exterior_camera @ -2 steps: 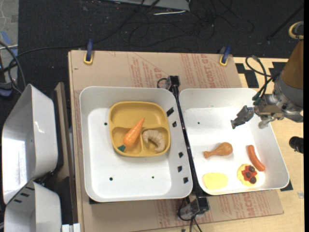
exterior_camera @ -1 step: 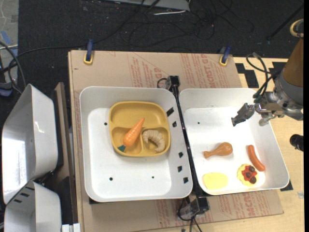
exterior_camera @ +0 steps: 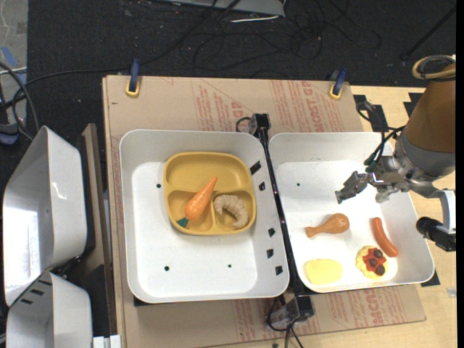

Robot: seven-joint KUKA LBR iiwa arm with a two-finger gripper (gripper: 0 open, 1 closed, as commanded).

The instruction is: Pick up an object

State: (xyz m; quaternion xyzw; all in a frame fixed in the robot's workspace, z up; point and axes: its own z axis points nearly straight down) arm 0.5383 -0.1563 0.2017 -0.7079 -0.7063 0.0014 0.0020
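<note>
Yellow disc (exterior_camera: pixel 322 270) and small pizza (exterior_camera: pixel 373 262) at right bin (exterior_camera: pixel 319 151) near edge. Gripper (exterior_camera: pixel 350 188) hovers above drumstick (exterior_camera: pixel 328 226), holding nothing; finger spread unclear. Best: centre over drumstick, descend straight, close across narrow shaft. Sausage (exterior_camera: pixel 383 236) just beside.

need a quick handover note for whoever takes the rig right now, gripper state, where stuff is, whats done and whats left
Gripper: above the right bin, over its bare upper floor, with nothing between its fingers. Whether it is open or shut is not clear.

Right bin: chicken drumstick just below the gripper, sausage to the right, yellow disc and small pizza along the near edge.

Left bin: yellow divided plate holding a carrot and a shrimp.

Done: nothing picked up yet.

Left: descend on an object, grip and lift. The drumstick looks closest.
</note>
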